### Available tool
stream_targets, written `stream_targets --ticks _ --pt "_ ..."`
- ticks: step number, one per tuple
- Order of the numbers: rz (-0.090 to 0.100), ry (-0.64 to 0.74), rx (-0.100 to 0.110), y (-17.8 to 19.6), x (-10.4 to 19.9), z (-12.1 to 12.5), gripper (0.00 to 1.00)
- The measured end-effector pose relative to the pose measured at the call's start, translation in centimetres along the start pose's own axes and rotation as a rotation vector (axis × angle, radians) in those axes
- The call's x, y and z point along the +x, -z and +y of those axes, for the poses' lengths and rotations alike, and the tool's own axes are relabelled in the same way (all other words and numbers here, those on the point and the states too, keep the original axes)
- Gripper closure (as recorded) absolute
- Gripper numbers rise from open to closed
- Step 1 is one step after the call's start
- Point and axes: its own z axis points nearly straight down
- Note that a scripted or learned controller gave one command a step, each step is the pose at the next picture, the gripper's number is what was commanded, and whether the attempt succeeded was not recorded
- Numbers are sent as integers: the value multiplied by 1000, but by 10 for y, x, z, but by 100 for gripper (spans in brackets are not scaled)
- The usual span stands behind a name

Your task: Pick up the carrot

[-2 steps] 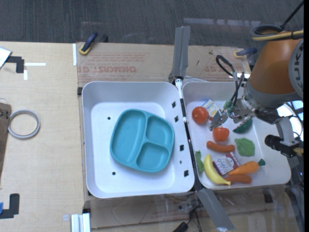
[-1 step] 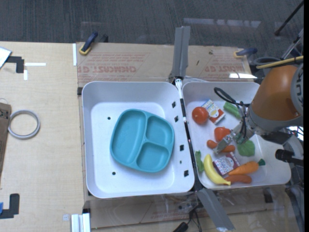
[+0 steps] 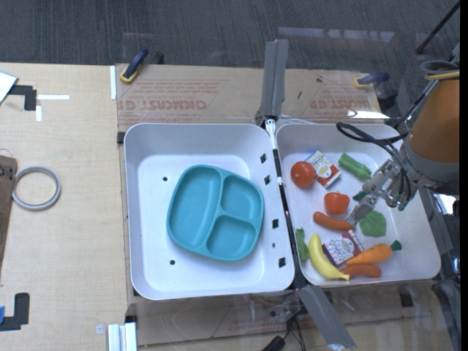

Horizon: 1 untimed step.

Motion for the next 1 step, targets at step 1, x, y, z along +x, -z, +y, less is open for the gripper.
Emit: stream_targets --ticks 1 --pt "1 -104 1 -74 49 18 0"
